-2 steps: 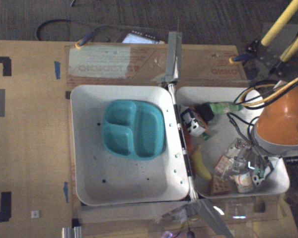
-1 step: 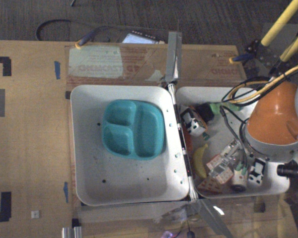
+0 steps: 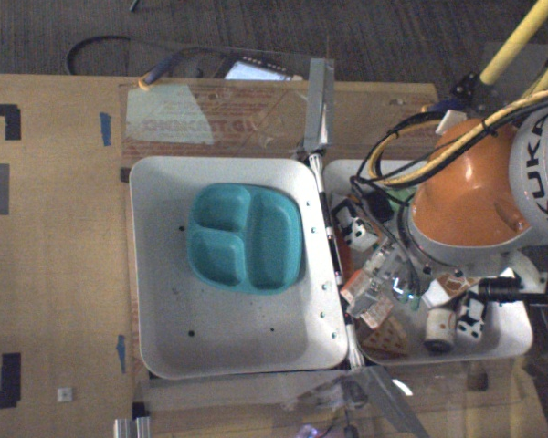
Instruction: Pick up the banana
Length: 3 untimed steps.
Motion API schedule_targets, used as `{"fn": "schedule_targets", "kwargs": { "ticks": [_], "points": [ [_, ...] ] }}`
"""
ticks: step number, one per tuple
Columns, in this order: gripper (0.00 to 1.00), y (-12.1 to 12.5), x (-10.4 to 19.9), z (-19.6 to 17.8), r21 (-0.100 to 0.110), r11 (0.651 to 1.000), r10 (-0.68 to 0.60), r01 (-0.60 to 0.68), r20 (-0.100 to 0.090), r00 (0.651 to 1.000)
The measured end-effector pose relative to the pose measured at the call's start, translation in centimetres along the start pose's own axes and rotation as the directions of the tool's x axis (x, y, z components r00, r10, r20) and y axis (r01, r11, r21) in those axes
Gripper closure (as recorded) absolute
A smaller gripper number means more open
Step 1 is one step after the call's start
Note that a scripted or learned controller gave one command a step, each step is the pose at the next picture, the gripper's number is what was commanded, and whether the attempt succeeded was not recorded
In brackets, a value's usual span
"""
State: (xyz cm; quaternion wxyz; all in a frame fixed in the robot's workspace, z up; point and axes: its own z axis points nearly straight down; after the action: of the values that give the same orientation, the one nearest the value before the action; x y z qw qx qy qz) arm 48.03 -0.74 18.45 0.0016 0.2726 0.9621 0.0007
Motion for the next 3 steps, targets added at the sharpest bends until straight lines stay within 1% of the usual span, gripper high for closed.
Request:
{"fn": "schedule_targets", "kwargs": {
  "ticks": [1, 2, 3],
  "points": [
    [1.0, 3.5, 1.3, 2.4, -0.001, 0.999, -0.034, 0.034, 0.031, 0.999],
    [1.0, 1.1, 0.7, 0.0, 0.0, 0.985, 0.172, -0.172, 0.001, 0.985],
    [1.0, 8.0, 4.9, 0.0, 0.001, 0.985, 0.17, -0.17, -0.001, 0.985]
  ]
}}
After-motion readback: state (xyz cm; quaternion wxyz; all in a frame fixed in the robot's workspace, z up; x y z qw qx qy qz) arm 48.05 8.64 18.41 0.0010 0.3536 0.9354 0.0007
